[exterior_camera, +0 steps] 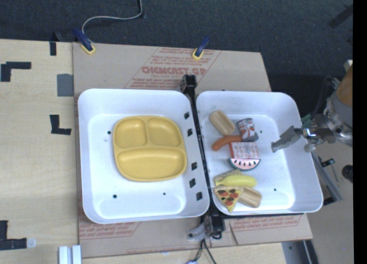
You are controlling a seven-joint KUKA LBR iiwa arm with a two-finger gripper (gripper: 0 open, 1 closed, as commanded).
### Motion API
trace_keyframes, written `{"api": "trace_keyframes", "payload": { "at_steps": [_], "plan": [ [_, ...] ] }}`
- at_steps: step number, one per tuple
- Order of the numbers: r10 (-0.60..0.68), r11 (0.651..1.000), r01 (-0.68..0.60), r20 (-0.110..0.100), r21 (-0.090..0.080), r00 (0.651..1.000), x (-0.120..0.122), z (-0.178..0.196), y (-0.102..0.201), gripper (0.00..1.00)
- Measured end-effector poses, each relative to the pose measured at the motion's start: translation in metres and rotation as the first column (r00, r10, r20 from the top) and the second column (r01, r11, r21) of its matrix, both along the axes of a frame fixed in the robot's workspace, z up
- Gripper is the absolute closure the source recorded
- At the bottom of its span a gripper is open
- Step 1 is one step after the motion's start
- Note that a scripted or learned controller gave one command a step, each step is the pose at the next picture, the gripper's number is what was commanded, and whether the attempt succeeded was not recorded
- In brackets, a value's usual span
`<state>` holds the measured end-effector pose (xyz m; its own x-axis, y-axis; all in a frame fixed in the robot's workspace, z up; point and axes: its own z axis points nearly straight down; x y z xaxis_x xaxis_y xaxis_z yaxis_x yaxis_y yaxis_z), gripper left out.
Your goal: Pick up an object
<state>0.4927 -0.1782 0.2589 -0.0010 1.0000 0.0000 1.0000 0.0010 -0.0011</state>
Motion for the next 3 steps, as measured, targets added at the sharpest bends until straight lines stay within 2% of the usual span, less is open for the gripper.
{"api": "trace_keyframes", "payload": {
  "at_steps": [1,2,3],
  "plan": [
    [-0.001,1.0,0.001,-0.003,0.002,1.0,-0.01,-0.155,-0.02,0.0],
    [0.003,1.0,-0.003,0.009,-0.001,1.0,0.092,-0.172,0.039,0.0],
    [0.001,1.0,-0.001,0.007,-0.005,1.0,0.091,-0.162,0.037,1.0]
  ]
}}
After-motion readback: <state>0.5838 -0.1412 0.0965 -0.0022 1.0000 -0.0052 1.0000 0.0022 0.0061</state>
